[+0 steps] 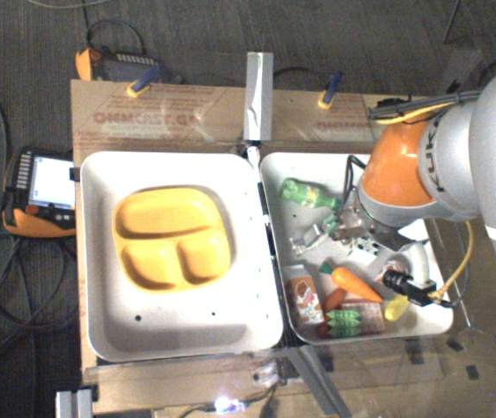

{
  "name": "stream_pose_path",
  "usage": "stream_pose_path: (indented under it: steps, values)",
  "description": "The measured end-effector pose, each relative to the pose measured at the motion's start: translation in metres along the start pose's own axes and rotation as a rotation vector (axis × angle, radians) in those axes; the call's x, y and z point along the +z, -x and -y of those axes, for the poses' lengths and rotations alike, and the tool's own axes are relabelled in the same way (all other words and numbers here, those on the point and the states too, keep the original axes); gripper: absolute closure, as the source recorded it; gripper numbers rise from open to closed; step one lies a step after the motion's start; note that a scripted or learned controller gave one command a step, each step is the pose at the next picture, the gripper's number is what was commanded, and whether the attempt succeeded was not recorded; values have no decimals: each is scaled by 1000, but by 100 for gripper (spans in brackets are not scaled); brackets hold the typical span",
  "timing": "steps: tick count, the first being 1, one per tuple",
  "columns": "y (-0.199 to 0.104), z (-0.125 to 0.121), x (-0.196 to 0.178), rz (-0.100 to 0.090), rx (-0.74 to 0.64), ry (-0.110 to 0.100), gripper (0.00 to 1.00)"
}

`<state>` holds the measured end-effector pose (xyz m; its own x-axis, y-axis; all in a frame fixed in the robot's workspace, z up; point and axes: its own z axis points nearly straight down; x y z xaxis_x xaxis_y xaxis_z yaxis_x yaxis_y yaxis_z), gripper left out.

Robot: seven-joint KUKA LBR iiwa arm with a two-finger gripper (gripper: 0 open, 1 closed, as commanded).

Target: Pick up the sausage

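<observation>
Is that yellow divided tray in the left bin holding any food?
Empty. The yellow tray shows three bare compartments; the toy food lies in the right bin.

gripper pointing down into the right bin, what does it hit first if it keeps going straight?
Probably the clear crinkled wrapper under the gripper, then the right bin floor. The carrot lies nearer the camera. Depth is unclear from above.

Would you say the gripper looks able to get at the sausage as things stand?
Probably yes. The gripper is low in the right bin, and the sausage lies close by. The carrot beside it crowds a grasp.
</observation>
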<state>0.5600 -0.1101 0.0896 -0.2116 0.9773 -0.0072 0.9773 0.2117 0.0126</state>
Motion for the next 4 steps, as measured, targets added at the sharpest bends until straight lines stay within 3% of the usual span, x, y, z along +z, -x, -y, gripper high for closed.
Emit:
stream_pose_path:
  steps: [1, 2, 4]
  values:
    - [4, -46, 2, -3, 175, -8, 0]
    - [21, -11, 1, -5, 345, -3, 0]
    - [-5, -19, 1, 3, 569, -6, 0]
